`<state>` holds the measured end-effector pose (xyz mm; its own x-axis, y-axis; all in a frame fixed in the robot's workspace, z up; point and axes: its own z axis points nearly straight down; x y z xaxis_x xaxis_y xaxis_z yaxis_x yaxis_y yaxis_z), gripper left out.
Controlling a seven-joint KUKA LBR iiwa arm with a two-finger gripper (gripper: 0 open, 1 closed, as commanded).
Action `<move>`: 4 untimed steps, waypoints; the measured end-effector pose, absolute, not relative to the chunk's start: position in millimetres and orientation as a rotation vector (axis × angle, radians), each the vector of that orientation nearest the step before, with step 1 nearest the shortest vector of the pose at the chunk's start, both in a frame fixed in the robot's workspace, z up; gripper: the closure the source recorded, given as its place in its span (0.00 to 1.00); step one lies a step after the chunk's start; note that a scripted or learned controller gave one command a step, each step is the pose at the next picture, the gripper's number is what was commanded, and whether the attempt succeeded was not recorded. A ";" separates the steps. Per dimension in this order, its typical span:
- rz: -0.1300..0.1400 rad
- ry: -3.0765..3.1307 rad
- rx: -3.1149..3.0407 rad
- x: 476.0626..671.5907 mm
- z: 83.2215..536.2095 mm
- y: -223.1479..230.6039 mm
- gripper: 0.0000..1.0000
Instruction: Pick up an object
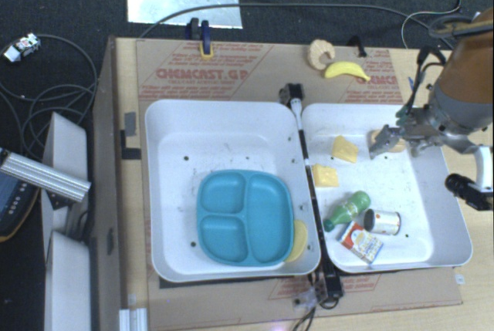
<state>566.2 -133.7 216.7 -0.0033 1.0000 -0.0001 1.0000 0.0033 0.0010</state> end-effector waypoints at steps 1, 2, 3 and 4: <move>-0.002 2.224 2.222 542.4 90.5 -105.6 0.00; 0.001 2.222 2.220 515.8 84.2 -111.1 0.00; 0.005 2.221 2.218 517.3 95.1 -110.9 1.00; 0.006 2.224 2.215 559.0 185.4 -42.2 1.00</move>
